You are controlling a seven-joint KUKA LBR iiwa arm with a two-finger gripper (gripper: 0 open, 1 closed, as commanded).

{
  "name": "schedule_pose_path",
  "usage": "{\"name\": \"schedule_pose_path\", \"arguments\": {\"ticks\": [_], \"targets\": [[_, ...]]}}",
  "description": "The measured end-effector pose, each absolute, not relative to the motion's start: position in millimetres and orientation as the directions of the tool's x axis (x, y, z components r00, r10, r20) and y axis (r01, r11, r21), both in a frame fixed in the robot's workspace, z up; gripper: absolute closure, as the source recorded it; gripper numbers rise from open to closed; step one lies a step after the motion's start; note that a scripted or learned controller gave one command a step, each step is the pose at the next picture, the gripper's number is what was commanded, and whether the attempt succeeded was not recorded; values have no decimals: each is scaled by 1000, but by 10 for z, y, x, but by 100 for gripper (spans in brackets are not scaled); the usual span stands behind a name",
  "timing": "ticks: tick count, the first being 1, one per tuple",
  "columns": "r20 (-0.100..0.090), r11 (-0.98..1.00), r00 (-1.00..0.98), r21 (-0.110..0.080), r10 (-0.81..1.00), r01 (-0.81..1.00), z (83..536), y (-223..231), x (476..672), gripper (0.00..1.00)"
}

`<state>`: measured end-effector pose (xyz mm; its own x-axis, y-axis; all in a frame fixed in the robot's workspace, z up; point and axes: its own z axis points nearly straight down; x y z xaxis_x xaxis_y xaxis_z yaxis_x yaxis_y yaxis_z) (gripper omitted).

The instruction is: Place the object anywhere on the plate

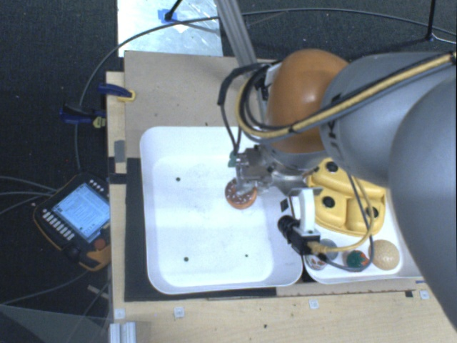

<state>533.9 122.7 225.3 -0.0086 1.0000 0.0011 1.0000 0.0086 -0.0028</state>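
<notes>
Far left of frame, off the bench on the dark floor: teach pendant (75,216), screen lit, cables trailing. Above it, blue clamps (77,113) on the bench's left edge. Top of frame, left of centre: a shiny silver sheet (171,13), with a grey pole (232,16) slanting down beside it.

Left bin (186,220) takes up the centre-left. Floor is bare white apart from three small dark dots.

The task object is a small round brown disc (241,197) with an orange-red rim. It's at the right side of the left bin, about mid-height, near frame centre. Gripper (244,183) sits directly over the disc and overlaps its top edge. Contact is hidden, and I can't tell whether the gripper is released or clenched, or whether it has the disc.

Orange band (303,98) and the grey arm (407,141) fill the upper right and block most of the right bin (357,276). Visible in that bin: a yellow moulded piece (343,199) with dark spots, partly under the arm. At the lower right are a tan ball (384,254) and a small dark green ball (355,261), just beside each other. Looped cables cross over them.
</notes>
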Motion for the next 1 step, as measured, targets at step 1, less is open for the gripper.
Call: {"name": "schedule_pose_path", "arguments": {"ticks": [1], "targets": [[3,10,-10,-2,1000,1000,2220,1697,5220,100]]}}
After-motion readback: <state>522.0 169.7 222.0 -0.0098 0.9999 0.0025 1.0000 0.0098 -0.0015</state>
